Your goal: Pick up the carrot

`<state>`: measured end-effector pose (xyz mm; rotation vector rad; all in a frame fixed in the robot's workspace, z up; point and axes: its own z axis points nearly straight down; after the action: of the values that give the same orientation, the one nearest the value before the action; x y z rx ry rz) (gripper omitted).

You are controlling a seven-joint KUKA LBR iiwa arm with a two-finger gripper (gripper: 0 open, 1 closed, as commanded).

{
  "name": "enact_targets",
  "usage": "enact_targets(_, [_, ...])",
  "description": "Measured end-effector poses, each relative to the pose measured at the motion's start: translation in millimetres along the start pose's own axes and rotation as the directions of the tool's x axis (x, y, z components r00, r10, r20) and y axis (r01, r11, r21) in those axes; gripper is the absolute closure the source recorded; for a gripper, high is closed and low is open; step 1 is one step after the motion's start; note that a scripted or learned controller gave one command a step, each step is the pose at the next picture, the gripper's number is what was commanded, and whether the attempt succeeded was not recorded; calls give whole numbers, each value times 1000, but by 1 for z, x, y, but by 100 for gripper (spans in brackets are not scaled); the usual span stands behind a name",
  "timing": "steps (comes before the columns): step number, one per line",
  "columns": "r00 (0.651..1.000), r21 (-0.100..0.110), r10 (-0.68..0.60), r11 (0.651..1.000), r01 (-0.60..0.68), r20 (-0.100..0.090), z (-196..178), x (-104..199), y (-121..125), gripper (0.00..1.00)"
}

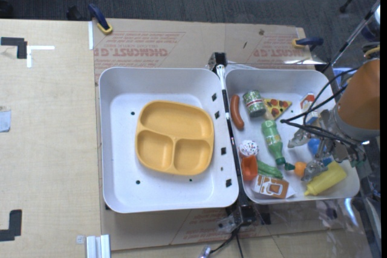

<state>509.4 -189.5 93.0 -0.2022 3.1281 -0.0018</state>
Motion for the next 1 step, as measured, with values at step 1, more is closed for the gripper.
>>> enact_targets(1, [1000, -2, 4, 1000, -4, -1, 0, 23, 16, 0])
